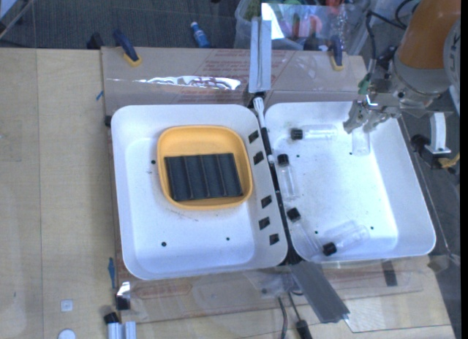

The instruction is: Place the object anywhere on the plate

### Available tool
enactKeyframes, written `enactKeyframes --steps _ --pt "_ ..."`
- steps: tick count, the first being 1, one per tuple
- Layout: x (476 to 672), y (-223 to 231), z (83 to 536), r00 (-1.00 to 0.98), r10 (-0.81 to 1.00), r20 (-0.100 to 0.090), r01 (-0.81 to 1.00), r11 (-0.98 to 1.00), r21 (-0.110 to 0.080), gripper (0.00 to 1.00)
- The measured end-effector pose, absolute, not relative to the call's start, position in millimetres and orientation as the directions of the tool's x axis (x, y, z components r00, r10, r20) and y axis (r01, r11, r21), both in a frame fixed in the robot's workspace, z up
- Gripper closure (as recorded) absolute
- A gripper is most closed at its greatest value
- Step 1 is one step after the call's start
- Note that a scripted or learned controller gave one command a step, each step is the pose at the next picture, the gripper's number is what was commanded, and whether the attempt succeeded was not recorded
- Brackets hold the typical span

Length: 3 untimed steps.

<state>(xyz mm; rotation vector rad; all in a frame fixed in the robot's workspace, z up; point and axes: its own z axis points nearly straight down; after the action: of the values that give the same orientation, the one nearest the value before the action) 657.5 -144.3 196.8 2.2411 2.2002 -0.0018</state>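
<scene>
while the pincer (363, 120) is hung over the right bin (409, 206) at its 12 o'clock, its state cannot be told; a clear vial (344, 237) is seen at 6 o'clock, the yellow plate (170, 144) in the left bin (135, 242).

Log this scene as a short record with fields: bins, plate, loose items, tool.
left bin: holds a yellow plate
plate contents: a dark ribbed block lying flat
right bin: three clear vials with black caps
vial near far edge: lying flat, cap to the left
vial by the divider: lying along it
vial near front edge: lying at a slant
tool: over the right bin's far right corner
</scene>
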Motion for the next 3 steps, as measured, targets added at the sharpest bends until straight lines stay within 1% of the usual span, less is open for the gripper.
enactKeyframes --steps 1,2,3 --pt "667.5 -122 234 -0.271 0.963 -0.002 0.962 0.271 0.005 1.00" --pt "667.1 -96 239 -0.442 0.897 0.000 0.897 0.442 0.002 1.00" --pt "663.3 -55 231 -0.635 0.772 0.001 0.772 0.635 0.001 1.00"
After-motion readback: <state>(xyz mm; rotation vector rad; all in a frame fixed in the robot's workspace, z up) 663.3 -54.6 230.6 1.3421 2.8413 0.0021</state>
